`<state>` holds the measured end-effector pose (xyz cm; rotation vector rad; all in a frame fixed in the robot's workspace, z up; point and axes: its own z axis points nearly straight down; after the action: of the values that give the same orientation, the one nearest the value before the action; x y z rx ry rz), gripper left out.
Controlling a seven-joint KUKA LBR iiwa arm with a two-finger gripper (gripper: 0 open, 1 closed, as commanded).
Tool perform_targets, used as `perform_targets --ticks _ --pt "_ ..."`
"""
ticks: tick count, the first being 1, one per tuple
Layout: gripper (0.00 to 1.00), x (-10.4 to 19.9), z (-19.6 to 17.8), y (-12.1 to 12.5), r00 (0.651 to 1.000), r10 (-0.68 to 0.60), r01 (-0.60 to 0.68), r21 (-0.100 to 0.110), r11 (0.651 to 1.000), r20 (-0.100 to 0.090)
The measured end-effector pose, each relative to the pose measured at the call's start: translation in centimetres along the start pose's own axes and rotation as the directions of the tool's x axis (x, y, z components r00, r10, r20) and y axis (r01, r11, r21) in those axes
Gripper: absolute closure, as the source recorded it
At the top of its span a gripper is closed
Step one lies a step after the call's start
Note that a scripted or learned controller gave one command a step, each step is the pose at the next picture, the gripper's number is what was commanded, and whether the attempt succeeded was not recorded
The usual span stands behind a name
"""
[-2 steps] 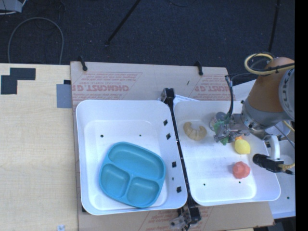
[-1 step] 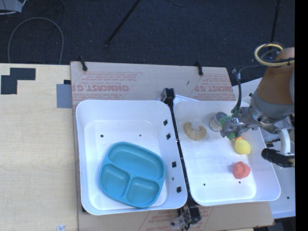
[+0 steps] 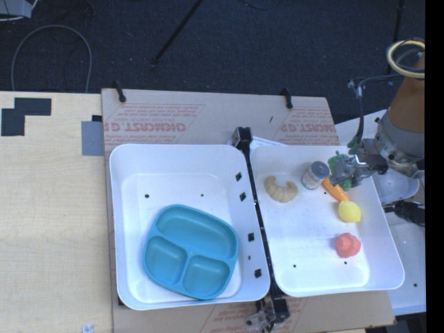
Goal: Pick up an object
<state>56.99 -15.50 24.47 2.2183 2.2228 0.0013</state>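
Since everything is seen from above at a slant, the layout can be read off pretty easily. Over on the far left, a pale wooden bench top is seen, with a sheet of printed cardboard laid under both bins. The left bin is taken up by a blue divided plate, which is lying flat toward the near side, with its three compartments facing up. A row of black clips is seen along the seam where the two bins meet.

All the small stuff is found in the right bin. A beige croissant is set near the bin's left wall, toward the far side. Just right of it a small silver can is seen, apart from the croissant. Next comes an orange carrot, tilted, with a green item right at its far end. A yellow lemon is placed touching or just off the carrot's near end. A red lumpy piece is left nearer the camera, apart from the lemon.

The gripper is parked low at the bin's far right corner, right against the green item and the carrot top. Whether it's open, closed or holding anything can't be made out, tbh. The grey arm is seen behind it at the right edge.
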Motion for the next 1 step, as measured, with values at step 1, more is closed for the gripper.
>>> perform_targets --ticks 1 --pt "1.0 5.58 1.26 0.74 1.0 -0.002 0.002 0.005 1.0 -0.002"
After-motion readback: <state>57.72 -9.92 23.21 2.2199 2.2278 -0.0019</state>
